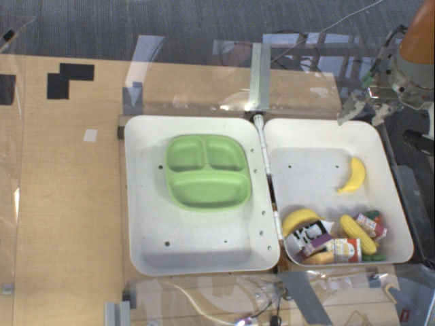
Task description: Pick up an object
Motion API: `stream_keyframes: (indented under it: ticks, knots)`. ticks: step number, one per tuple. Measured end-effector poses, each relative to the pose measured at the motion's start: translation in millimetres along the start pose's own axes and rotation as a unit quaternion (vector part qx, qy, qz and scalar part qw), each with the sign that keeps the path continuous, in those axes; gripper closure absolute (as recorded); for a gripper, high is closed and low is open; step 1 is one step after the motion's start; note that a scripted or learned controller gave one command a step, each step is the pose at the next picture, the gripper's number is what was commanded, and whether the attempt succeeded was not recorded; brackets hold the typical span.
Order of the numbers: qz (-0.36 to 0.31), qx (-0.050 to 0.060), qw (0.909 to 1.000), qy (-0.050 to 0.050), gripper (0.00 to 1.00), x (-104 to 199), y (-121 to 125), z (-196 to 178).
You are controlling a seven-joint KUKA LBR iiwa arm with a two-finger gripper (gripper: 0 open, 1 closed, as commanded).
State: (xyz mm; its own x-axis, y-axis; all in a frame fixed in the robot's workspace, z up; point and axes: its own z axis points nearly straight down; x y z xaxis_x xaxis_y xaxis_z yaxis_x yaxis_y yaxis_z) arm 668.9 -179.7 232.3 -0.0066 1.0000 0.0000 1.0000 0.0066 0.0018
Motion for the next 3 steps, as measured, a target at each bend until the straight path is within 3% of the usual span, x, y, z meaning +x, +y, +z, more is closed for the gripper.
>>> stream_keyframes:
  ticks: [1,2,3]
  knots:
    - [-0.029,0.001,0.9996,0.000,0.00,57,1,78]
    - [-0.046,0.000,0.9989,0.000,0.00,19,-18,133]
    - [-0.092,-0.008,0.9957,0.006,0.00,-12,-50,143]
